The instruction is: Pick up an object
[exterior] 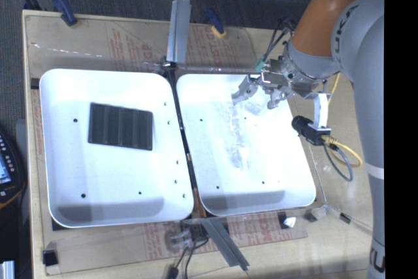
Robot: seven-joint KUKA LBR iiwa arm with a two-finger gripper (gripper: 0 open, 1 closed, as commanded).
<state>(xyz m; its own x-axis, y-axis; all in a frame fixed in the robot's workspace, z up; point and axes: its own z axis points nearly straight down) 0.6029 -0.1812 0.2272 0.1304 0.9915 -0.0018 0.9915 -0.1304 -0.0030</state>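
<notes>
White plastic is what we are seeing most of — two shallow bins sitting side by side on a pale wooden bench (98, 42). In the left bin (59, 140) a dark, ribbed rectangular pad (121, 126) is lying flat, a little toward the bin's far-left part, with its long side running roughly along the far edge and bare white floor all around it. It is resting apart from every wall.

The arm (346, 16), grey with an orange band, is reaching in from the right and leaning over the right bin (261, 193). Its gripper (260, 96) is hanging over the far part of that bin, near the far-right corner. We are making out pale, translucent fingers pointing down toward the floor, but whether they are standing apart or pressed together we cannot tell — they are blurring into the bright plastic beneath. We are seeing nothing clearly between them.

Faint glossy streaks (236, 137) are running down the middle of the right bin's floor, from below the gripper toward the near edge; we cannot say whether they are an object or a reflection.

A grey metal post (178, 26) is standing at the far edge of the bench where the two bins meet, and blue clamps (65, 10) are gripping the bench's far edge. A yellow cable (343, 150) is looping beside the right bin's right edge.
</notes>
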